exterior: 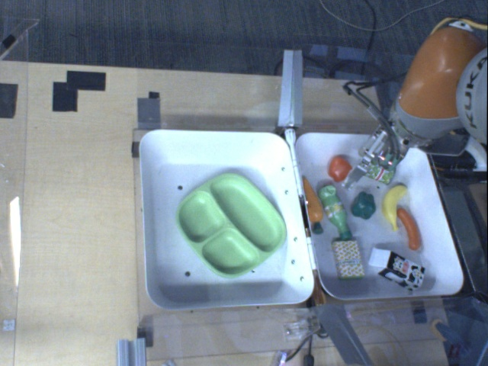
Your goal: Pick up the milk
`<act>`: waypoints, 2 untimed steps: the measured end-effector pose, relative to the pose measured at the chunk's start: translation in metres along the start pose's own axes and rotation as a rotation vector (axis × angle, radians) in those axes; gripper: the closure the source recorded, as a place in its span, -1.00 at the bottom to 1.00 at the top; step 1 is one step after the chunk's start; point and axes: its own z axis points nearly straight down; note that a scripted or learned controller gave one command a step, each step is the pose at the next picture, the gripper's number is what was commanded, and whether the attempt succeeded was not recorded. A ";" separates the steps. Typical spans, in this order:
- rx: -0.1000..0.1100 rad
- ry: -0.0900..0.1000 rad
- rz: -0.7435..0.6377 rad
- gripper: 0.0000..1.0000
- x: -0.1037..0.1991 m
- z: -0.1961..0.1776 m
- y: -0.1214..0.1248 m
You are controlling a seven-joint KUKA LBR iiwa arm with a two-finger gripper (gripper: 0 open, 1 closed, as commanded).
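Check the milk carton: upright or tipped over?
Tipped. The milk carton lies flat on the right bin floor, its black-and-white printed side facing up.

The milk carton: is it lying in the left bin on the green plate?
No, the milk carton lies in the right bin, near its front corner, while the green plate sits in the left bin.

The bench is seen from one fixed camera overhead, tilted slightly; both bins lie left of the gripper.
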 end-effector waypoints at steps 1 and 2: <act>-0.012 -0.023 -0.298 -1.00 0.009 0.047 0.021; -0.001 -0.003 -0.386 -1.00 -0.020 -0.021 -0.040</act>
